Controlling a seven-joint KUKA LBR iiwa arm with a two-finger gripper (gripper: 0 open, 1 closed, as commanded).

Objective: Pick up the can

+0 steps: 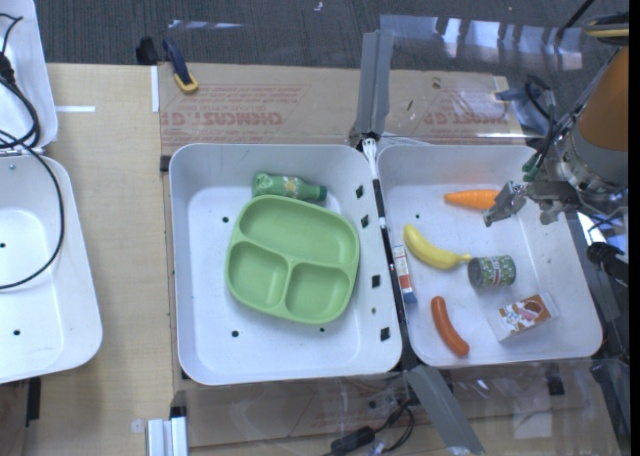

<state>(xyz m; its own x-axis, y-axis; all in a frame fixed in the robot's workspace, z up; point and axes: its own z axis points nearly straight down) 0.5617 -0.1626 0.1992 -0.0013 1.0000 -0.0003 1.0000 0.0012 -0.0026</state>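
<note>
- Arm (608,114): enters from the right and is cut off by the picture's edge; only its lower part and orange band show.
- Tool (520,199): sits over the upper right of the right bin, near the carrot's right end. Its parts are small and dark against cables; whether they are apart or together cannot be told. Nothing is seen between them.
- Right bin (420,339): holds six items.
- Can (491,271): green, lying on its side near the bin's middle, just right of the banana's end, below and left of the tool, apart from it.
- Banana (430,249): yellow, slanted, left of the can.
- Carrot (470,200): orange, near the bin's upper wall.
- Sausage (449,326): red-orange, lower left of the can.
- Small carton (524,316): lower right of the can, print too small to read.
- Thin tube (401,272): lies along the left wall; label unreadable.
- Left bin (195,334): holds a green divided plate (293,259) with three compartments and, touching its upper edge, a green bottle (288,186) lying flat.
- Counter (110,124): brown, carrying both bins; a white tray (40,274) with a black cable lies at far left, cut off.
</note>
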